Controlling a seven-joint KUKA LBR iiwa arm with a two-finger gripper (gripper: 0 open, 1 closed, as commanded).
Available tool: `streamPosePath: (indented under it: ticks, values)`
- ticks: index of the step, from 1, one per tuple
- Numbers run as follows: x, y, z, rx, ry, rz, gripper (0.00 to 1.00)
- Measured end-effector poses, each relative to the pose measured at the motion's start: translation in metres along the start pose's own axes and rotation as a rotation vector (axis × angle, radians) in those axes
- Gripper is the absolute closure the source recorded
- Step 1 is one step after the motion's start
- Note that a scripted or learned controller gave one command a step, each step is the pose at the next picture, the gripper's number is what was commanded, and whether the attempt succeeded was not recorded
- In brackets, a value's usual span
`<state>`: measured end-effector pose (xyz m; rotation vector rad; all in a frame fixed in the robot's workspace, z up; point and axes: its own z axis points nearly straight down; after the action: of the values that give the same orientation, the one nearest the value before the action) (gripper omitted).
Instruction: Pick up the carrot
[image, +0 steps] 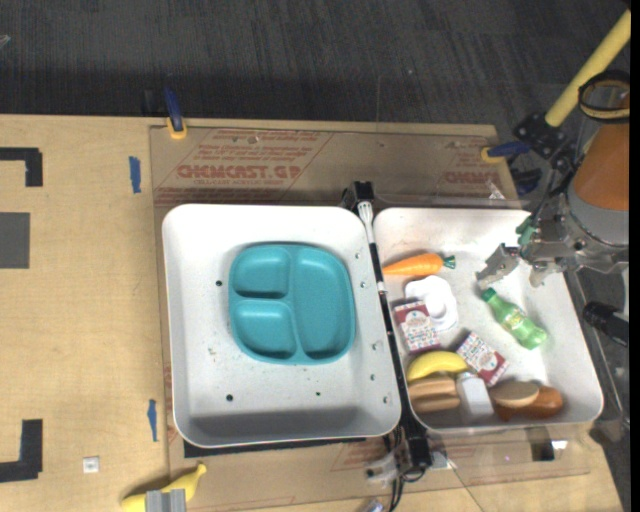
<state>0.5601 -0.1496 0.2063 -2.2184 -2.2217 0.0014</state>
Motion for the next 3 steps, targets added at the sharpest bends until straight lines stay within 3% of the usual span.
streamPosePath:
  ticks: [1, 2, 3]
  values:
    - [0.017, 0.066, 0.009, -0.005, -0.001, 0.368, 0.00]
    - [0.002, 0.105, 0.111, 0.009, -0.001, 0.304, 0.00]
    - [0.057, 0.093, 0.118, -0.005, 0.000, 0.297, 0.00]
